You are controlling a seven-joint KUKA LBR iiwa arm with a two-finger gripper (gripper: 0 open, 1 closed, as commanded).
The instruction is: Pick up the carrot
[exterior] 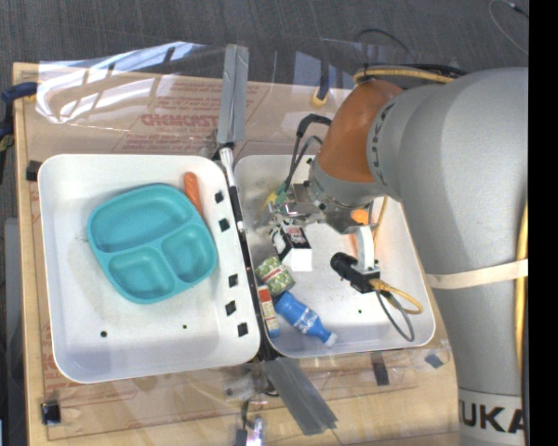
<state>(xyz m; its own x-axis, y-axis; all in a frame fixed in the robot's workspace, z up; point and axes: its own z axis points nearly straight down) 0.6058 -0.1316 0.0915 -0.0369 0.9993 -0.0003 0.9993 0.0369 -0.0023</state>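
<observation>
Camera view from above the bench shows two shallow white bins side by side. The slim orange carrot [192, 191] lies in the left white bin [74, 342], at the far end of that bin's right wall. It lies lengthwise along the wall, just beside the upper right corner of a teal plastic plate with three compartments [149, 242]. The plate sits near the middle of the left bin, turned at a slant.

The grey arm [446, 156] reaches in from the right, and its orange band [349, 142] hangs over the far part of the right white bin [353, 319]. The pincer [290, 223] is low in the right bin's far left part, close to the wall between the bins. It is well apart from the carrot, which lies on the other side of that wall. The wrist and the clutter around the tip hide it, so I cannot tell whether the pincer is spread or pressed together. Nor can I tell whether it grips anything. A small white block [299, 256] lies just in front of it, and contact between the two is unclear.

Nearer the camera in the right bin stands a small green and white container [273, 273]. In front of that lies a blue plastic bottle [303, 317], on its side and pointing toward the near right. A narrow red and white packet [269, 312] lies against the dividing wall, touching or just beside the bottle.
</observation>
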